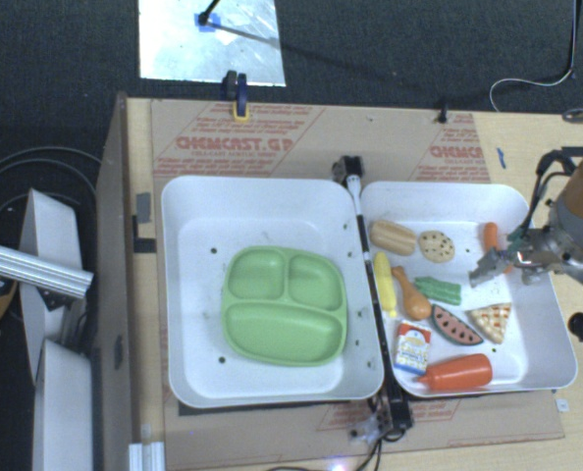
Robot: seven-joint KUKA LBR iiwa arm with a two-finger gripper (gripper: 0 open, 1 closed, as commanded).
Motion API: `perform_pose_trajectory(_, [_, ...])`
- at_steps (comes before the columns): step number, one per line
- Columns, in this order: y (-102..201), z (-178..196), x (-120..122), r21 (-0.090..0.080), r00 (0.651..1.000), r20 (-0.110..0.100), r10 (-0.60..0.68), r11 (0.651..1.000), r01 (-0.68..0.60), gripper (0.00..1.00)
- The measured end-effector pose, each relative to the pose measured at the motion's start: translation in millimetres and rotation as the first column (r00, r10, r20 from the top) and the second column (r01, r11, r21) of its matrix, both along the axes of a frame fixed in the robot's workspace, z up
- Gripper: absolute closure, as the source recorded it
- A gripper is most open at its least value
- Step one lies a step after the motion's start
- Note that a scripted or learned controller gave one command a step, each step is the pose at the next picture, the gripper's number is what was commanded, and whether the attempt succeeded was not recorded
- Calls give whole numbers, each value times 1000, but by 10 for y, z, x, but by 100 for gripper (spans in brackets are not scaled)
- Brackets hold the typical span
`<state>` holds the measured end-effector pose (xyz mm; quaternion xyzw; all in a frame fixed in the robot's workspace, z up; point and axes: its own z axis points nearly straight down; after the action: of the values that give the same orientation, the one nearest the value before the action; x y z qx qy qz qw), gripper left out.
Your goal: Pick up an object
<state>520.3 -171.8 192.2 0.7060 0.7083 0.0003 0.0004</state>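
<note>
Gripper point(490, 266): over right bin point(552, 356), above pizza slice point(492, 320), positioned to descend.
Jaws: state cannot be told.

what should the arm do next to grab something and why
Probably ease the end effector down and slightly toward the pizza slice. It hangs over the right bin between the carrot and that slice, with no item seen between its fingers, and the slice lies apart from its neighbours.
</note>
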Motion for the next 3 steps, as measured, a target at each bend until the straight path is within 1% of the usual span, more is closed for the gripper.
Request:
perform_pose_trajectory(1, [836, -933, 45, -2, 1000, -2, 3, 1000, -3, 0])
perform_pose_trajectory(2, [758, -1083, 90, -1, 1000, 0, -3, 1000, 3, 0])
perform_pose_trajectory(3, [567, -1074, 220, -1, 1000, 2, -3, 1000, 3, 0])
